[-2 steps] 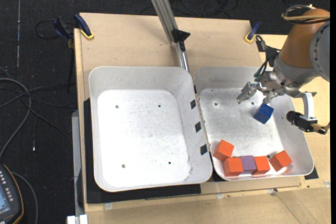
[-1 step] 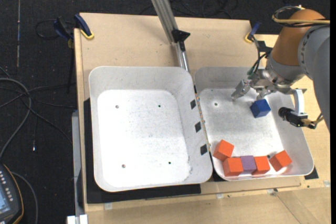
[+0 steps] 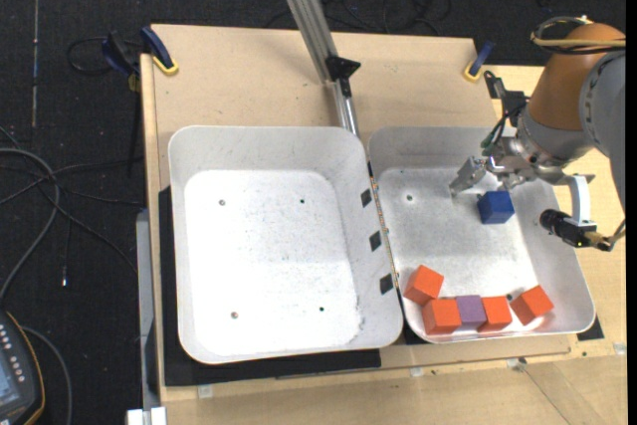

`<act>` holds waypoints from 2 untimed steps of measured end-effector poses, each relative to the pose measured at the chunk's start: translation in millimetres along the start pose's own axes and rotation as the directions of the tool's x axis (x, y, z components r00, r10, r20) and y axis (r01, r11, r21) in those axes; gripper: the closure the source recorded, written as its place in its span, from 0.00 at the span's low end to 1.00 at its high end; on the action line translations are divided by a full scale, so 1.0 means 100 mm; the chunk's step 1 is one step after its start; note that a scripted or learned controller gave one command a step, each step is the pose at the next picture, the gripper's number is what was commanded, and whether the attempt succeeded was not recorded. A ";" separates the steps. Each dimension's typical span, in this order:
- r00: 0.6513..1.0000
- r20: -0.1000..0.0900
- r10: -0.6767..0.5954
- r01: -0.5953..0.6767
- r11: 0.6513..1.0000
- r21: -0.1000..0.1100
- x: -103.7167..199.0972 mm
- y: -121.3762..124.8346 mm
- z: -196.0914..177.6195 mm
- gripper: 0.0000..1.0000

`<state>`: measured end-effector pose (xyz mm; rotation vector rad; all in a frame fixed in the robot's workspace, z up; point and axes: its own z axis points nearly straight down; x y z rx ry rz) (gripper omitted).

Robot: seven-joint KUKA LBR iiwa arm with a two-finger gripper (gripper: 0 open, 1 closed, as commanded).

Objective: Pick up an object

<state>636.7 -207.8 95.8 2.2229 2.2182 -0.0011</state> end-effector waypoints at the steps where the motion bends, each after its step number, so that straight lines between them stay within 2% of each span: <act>1: 1.000 -0.002 -0.004 0.004 1.000 0.003 0.32 -0.29 0.00 0.00; 2: 1.000 0.002 -0.007 0.007 1.000 -0.011 0.46 0.08 -1.40 0.00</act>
